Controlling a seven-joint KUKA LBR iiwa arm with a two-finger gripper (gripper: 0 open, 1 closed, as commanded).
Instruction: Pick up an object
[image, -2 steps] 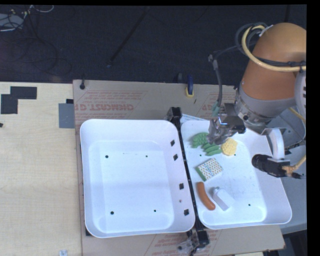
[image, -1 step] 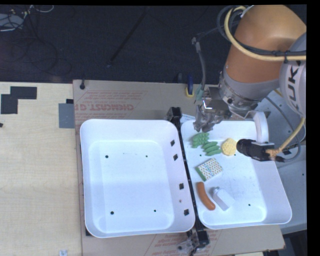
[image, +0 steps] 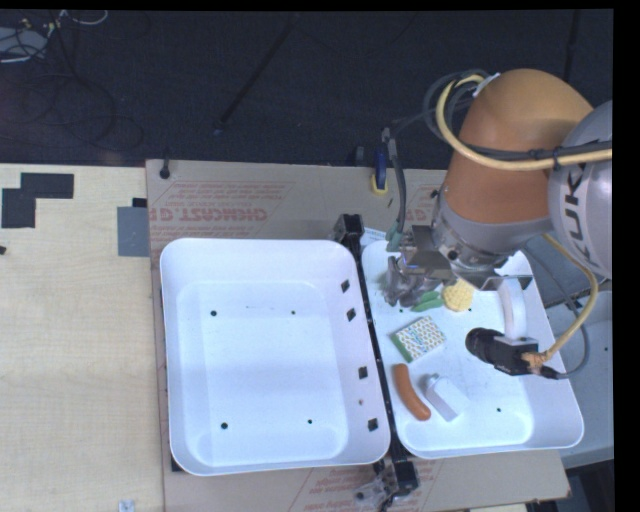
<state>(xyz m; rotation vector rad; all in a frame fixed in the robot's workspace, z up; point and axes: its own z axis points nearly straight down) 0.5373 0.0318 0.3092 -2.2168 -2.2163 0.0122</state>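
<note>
Hand (image: 405, 278) low in right bin's (image: 500, 425) far-left corner, opening cannot be told, possibly over green piece (image: 432, 298); risk: crowding yellow piece (image: 458, 296) or wall spoils grasp.

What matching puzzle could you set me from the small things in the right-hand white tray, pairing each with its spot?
Things:
1. orange sausage-shaped toy
2. green-and-white checked flat packet
3. yellow knobbly piece

Places:
a. close beside the gripper, toward the view's top end of the right white bin
b. around the middle of that bin, lying flat
c. toward the view's bottom end of that bin, next to a small white bottle

Pairs: 1-c, 2-b, 3-a.
</note>
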